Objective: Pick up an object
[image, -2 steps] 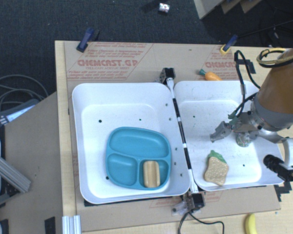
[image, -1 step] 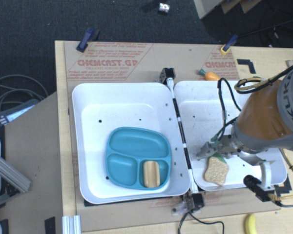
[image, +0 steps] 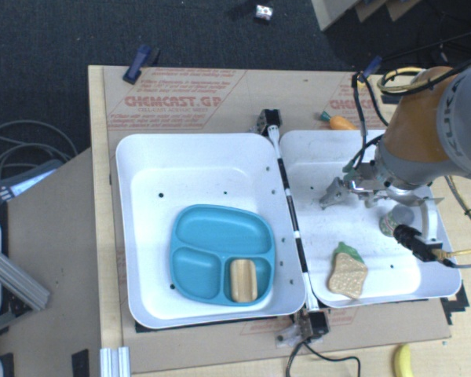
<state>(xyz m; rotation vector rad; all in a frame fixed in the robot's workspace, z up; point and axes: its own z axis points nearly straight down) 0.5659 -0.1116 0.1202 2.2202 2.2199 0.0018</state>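
Tan speckled bread-slice toy with green leaf (image: 348,275) lying in right white bin (image: 314,163), at 7 o'clock from gripper (image: 353,187). Looking light, stiff, likely foam; gripping across narrow sides seeming best. Fingers: cannot tell.

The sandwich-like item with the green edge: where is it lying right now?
The sandwich lies in the right bin, near its front edge, below the gripper and right of the divider between the bins.

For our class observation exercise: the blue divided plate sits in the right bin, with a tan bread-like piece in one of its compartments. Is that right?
Not quite. The camera view shows the blue divided plate in the left bin, not the right one. The rest holds: a tan bread-like piece lies in one of its compartments, the lower right one as seen.
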